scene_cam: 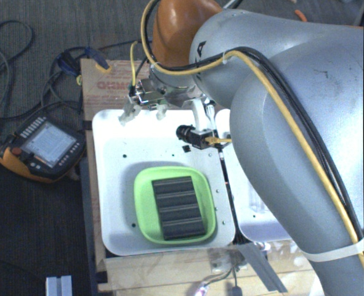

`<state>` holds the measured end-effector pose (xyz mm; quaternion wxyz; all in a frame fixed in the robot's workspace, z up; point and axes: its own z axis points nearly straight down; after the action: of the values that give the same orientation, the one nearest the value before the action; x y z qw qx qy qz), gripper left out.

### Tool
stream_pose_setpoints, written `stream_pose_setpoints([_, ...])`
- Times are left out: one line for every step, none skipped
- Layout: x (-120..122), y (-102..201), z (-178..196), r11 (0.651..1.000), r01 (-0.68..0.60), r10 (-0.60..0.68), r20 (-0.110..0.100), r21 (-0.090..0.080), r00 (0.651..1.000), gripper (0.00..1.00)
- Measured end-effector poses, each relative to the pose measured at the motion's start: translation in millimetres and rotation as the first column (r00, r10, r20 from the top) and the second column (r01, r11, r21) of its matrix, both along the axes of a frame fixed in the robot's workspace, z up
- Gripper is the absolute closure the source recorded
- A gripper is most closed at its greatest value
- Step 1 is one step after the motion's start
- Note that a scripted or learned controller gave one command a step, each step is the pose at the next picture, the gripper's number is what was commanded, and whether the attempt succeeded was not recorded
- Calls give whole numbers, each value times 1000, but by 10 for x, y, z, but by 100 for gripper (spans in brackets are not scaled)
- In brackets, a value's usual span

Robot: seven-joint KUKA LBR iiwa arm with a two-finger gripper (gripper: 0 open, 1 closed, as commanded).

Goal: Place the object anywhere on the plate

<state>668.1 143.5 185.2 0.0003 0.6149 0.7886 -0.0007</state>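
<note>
Arm: reaches in from the right and covers most of the right bin; its wrist hangs over the far edge of the left bin.
Left bin: lies below the gripper and holds the plate.
Plate: green, square with rounded corners, well nearer the camera than the gripper, in the bin's near half.
Object: dark ribbed block, lying flat inside the plate's rim, well apart from the gripper.
Gripper: high at the bin's far rim; nothing shows between its pale fingertips, so it looks empty, but how wide it stands I cannot tell.
Progress: by my reading the placing is done, since the block rests wholly on the plate.
Left to do: seemingly nothing beyond moving the arm away.
</note>
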Motion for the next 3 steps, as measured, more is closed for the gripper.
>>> stream_pose_setpoints([1,480,168,1000,-10,10,1,0,1000,0])
stream_pose_setpoints([4,616,68,1000,1,-1,0,-2,1000,0])
stream_pose_setpoints([8,106,243,966,-258,258,1,-1,966,0])
